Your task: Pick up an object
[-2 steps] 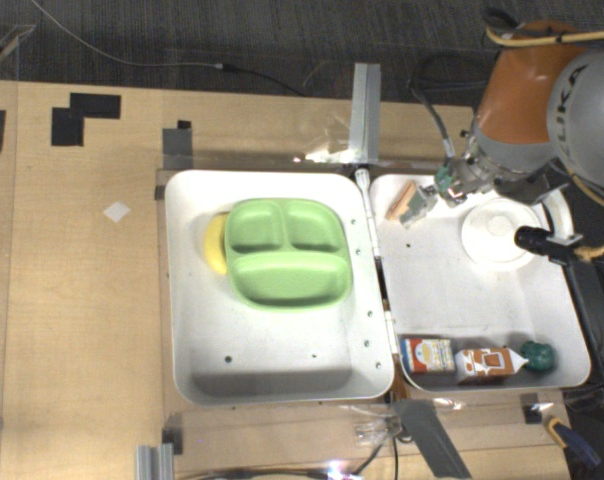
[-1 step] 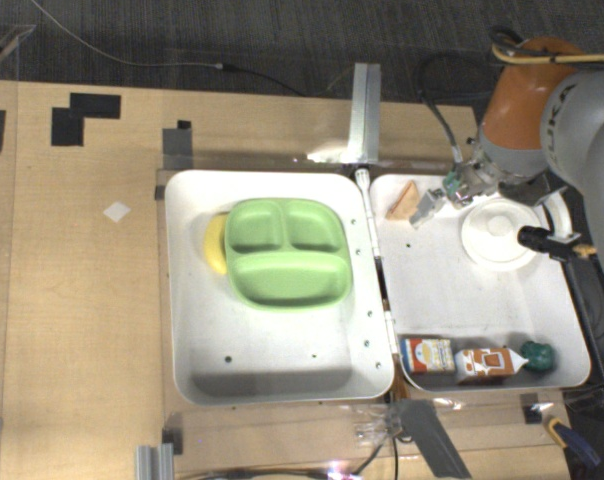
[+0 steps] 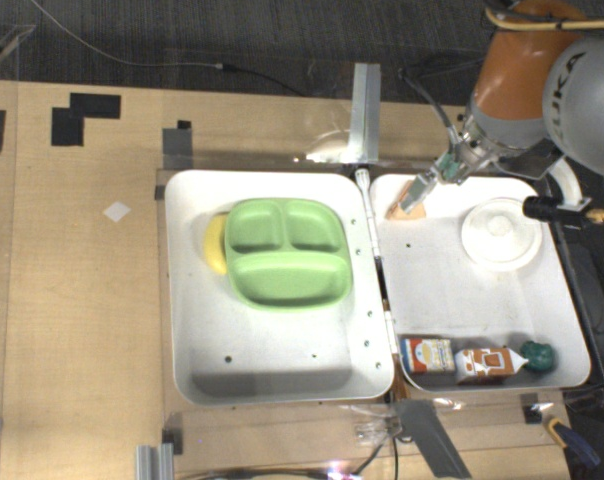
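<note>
My claw (image 3: 414, 200) hangs low over the far left corner of the right bin (image 3: 572, 298), its tip over a small orange object (image 3: 398, 211) that lies against the bin wall; I cannot tell whether I am touching or gripping it. Near me, to the right, sits a round white lid (image 3: 499, 233). Along the bin's near wall lie 2 small cartons, a white one (image 3: 428, 355) and a brown one (image 3: 485, 364), with a dark green ball (image 3: 539, 356) just beside the brown one. In the left bin (image 3: 197, 348) a green divided tray (image 3: 286, 251) covers part of a yellow object (image 3: 214, 245).
</note>
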`<state>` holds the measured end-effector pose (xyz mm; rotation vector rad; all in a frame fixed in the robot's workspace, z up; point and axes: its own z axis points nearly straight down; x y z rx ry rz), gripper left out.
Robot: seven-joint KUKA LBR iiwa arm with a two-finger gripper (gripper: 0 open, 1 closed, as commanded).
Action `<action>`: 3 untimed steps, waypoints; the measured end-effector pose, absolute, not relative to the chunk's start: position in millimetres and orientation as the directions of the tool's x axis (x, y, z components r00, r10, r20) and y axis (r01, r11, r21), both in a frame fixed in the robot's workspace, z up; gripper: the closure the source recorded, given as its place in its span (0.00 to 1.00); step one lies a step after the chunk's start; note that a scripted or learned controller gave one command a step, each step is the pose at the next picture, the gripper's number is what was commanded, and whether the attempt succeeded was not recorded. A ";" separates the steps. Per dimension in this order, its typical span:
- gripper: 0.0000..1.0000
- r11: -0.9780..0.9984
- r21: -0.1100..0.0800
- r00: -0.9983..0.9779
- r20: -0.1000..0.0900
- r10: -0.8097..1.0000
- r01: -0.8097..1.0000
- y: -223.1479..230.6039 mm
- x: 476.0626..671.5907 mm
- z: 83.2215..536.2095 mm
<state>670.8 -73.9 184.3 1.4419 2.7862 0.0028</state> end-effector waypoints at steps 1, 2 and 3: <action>0.00 0.650 -0.009 -0.650 0.010 0.760 0.760 -103.5 667.3 95.7; 1.00 0.649 0.003 -0.649 -0.004 0.760 0.760 -103.3 671.5 105.1; 0.00 0.651 -0.005 -0.651 0.010 0.759 0.759 -100.7 668.7 103.1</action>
